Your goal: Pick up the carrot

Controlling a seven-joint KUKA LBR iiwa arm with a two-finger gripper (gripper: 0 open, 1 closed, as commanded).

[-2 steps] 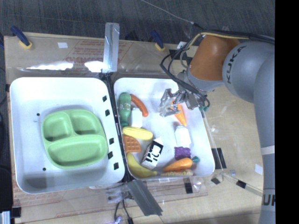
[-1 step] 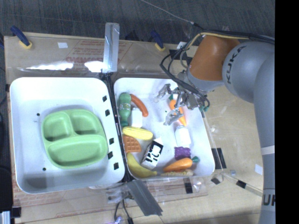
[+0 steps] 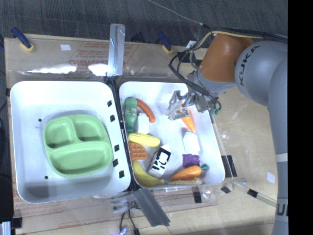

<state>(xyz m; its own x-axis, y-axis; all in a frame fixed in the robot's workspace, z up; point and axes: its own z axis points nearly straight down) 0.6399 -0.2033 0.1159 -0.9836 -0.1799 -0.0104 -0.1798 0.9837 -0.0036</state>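
Hovering in the right bin [image 3: 215, 146], the claw [image 3: 182, 105] sat clenched around the carrot [image 3: 189, 122] at its top end; lifting it straight up seemed next.

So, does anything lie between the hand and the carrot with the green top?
Yes. The hand is above an orange cone-shaped piece; a white bottle and purple grapes lie between it and the carrot.

White letters reading KUKA run along the grey arm [image 3: 254, 77], just right of and above the gripper [image 3: 182, 106]. Faint reddish print on the bench [image 3: 93, 53], up-left of the gripper, cannot be read.
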